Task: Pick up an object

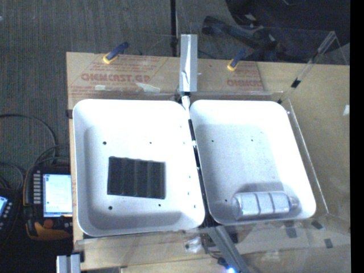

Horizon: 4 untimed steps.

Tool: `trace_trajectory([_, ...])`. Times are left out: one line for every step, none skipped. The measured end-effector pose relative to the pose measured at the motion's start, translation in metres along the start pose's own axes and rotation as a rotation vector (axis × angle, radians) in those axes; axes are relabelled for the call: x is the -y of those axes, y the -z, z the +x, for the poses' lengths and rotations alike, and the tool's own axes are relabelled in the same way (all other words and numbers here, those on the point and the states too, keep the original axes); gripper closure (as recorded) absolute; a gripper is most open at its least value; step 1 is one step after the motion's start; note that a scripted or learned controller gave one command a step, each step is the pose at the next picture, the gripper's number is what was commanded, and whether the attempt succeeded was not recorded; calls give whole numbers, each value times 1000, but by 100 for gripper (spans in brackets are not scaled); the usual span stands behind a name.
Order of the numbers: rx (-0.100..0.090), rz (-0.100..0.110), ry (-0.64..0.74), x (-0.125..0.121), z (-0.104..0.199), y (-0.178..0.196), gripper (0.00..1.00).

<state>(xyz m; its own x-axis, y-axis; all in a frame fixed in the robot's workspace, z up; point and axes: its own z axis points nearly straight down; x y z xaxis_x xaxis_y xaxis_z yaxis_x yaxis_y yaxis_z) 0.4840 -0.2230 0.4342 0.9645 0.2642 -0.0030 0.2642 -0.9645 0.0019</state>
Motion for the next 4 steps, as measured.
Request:
trace_trajectory([4,-1,0,0,0,9,100])
trace_trajectory([1,2,-66,81,32,-10,100])
trace_trajectory([-2,2,-66,160,63,-13,100])
trace_trajectory([2,3,-68,209,57,-138,100])
